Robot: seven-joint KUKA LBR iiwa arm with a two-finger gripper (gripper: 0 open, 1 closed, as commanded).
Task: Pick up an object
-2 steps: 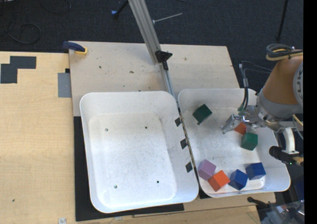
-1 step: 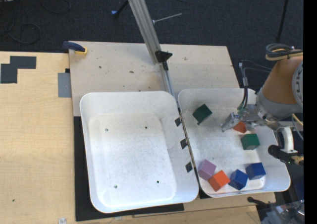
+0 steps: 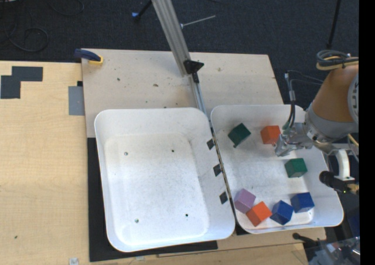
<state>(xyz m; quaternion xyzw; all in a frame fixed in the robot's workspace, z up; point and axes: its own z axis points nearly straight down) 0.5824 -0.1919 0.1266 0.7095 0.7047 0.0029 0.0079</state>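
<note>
Camera view has my gripper [image 3: 285, 143] low in the right bin [image 3: 258, 114], and the whole move turns on one neighbour: the orange cube [image 3: 270, 135] sits just to the gripper's left and slightly up-frame, touching or nearly so, beside the tool and not under it. I can't tell how the jaws stand; the metal blurs together. I see nothing held. A green cube [image 3: 296, 167] lies just below the gripper, near but apart. Cubes have no long axis, so approach angle matters little; I judge a short sideways shift is needed. From the orange cube: dark green cube [image 3: 239, 134] to its left, purple cube [image 3: 244, 200], second orange cube [image 3: 258, 213] and two blue cubes [image 3: 292, 207] well below. All look matte, hard, sharp-edged; the bin is smooth white.
</note>
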